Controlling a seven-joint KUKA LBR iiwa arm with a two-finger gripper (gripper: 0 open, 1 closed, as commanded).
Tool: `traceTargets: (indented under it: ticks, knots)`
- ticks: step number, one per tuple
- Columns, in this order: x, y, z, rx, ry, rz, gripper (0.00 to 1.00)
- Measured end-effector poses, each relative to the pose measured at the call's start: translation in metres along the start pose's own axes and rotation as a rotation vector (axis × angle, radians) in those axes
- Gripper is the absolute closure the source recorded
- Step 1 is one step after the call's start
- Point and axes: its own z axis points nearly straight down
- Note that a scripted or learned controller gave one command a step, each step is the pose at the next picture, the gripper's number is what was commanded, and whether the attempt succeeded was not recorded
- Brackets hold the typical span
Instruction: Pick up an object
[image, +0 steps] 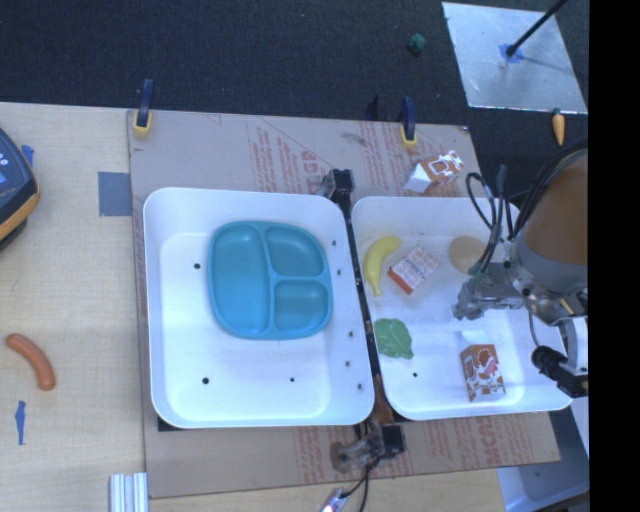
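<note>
Jaws (478, 300) over right bin (440, 405); their state unclear, arm (555, 225) cut off.

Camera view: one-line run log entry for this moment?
gripper: over right bin, nothing held | nearest: carton | banana: untouched | status: pick pending

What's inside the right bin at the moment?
In the right bin: a banana, a green leafy piece, two small cartons and a tan disc. The arm covers the bin's right side, so anything under it is hidden.
</note>
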Motion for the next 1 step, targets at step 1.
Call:
traceTargets:
  ticks: [1]
  knots:
    - [-0.0460, 0.0168, -0.0266, -0.002, -0.001, 0.000, 1.00]
